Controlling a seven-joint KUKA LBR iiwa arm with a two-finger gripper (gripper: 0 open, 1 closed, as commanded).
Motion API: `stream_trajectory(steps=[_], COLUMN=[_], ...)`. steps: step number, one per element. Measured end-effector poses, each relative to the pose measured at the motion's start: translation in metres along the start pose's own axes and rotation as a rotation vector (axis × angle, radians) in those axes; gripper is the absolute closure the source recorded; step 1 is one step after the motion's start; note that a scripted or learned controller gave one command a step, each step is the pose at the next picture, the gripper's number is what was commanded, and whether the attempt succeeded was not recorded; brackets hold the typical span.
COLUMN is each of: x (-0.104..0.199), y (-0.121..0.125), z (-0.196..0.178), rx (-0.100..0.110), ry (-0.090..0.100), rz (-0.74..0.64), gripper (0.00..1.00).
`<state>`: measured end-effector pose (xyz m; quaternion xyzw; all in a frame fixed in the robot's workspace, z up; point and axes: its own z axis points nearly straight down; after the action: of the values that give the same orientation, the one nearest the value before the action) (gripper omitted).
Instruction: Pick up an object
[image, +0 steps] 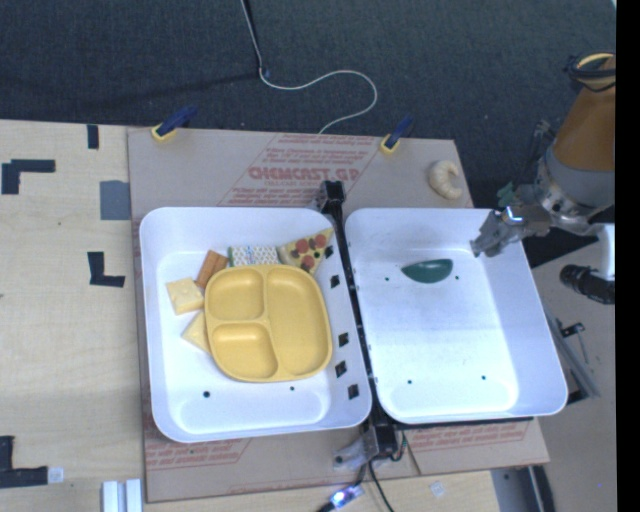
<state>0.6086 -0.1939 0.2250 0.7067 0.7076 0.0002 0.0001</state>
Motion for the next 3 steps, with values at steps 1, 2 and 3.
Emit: stream_trajectory(steps=[1,2,3], x=[0.057,0.110,0.161], y=[-0.016,-0.034,-0.057], z=[0.008,-0.002,0.010], rx=[0.003,0.003,0.005], ry=[0.001,0.002,0.001], rz=[-0.004,-0.005,-0.004], gripper=[1.00,1.00,1.00])
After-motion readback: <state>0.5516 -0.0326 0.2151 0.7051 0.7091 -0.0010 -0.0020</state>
